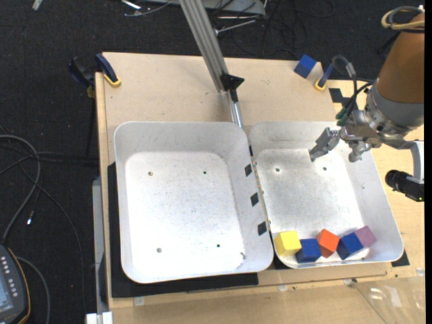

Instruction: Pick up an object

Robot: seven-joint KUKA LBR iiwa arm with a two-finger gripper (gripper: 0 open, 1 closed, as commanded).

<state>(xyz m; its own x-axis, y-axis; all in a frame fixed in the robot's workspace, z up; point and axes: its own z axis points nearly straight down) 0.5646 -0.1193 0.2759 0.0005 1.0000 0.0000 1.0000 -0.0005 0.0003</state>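
Observation:
Several small blocks lie along the front edge of the right bin: a yellow block, a blue block, an orange block, a second blue block and a purple block. My gripper hangs over the back part of the right bin, far from the blocks. Its two fingers are spread apart with nothing between them.
The left bin sits beside the right one. A blue block lies on the wooden bench behind the bins, next to a clamp. A metal pole slants in from the back. Another clamp sits at the back left corner.

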